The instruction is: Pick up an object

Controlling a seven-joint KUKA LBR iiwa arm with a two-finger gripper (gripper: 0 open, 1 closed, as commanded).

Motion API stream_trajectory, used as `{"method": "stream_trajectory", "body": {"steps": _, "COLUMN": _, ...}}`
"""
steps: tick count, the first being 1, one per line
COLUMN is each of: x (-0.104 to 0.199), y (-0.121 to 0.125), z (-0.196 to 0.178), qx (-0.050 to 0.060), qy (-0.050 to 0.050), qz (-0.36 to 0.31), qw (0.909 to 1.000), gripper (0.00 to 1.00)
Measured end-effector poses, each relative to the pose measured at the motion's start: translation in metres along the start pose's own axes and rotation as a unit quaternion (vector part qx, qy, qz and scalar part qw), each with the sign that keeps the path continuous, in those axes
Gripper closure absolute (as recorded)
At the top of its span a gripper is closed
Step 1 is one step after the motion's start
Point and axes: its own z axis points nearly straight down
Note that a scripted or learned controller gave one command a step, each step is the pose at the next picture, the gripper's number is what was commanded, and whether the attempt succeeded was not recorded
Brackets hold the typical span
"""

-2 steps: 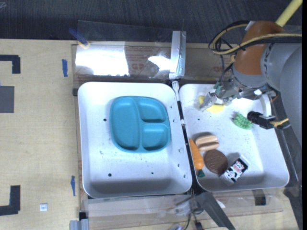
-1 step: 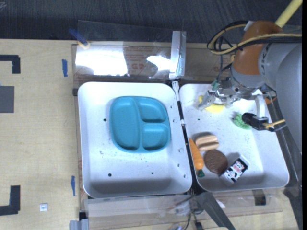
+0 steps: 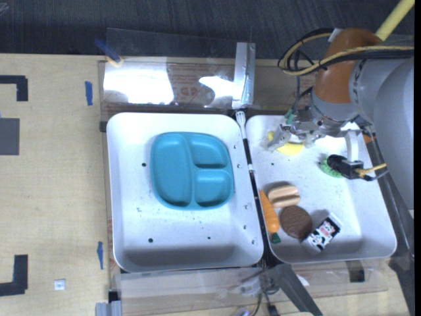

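Right bin (image 3: 368,236): tool (image 3: 294,131) just above yellow object (image 3: 290,149).

Left bin (image 3: 125,242) holds a blue divided plate (image 3: 192,170); right bin (image 3: 375,239) holds a carrot (image 3: 269,216), bun (image 3: 283,193), brown disc (image 3: 295,221), black-and-white carton (image 3: 324,234) and green item (image 3: 337,166); gripper (image 3: 294,131) sits low over a yellow piece (image 3: 290,149) at the bin's rear.

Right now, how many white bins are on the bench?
2. The left bin holds a blue divided plate; the right bin holds small objects. None appear hidden.
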Motion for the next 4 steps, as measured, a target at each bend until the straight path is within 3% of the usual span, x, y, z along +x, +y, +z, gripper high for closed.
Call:
{"method": "stream_trajectory", "body": {"steps": 1, "x": 0.001, "y": 0.003, "z": 0.0, "qx": -0.006, "qy": 0.0, "qz": -0.097, "qw": 0.9953, "gripper": 0.0}}
{"method": "stream_trajectory", "body": {"steps": 2, "x": 0.002, "y": 0.0, "z": -0.047, "qx": -0.008, "qy": 0.001, "qz": -0.286, "qw": 0.9581, "gripper": 0.0}}
{"method": "stream_trajectory", "body": {"steps": 3, "x": -0.001, "y": -0.006, "z": -0.004, "qx": -0.005, "qy": 0.004, "qz": -0.156, "qw": 0.9877, "gripper": 0.0}}
{"method": "stream_trajectory", "body": {"steps": 4, "x": -0.002, "y": 0.001, "z": 0.0, "qx": 0.0, "qy": 0.006, "qz": -0.107, "qw": 0.9943, "gripper": 0.0}}
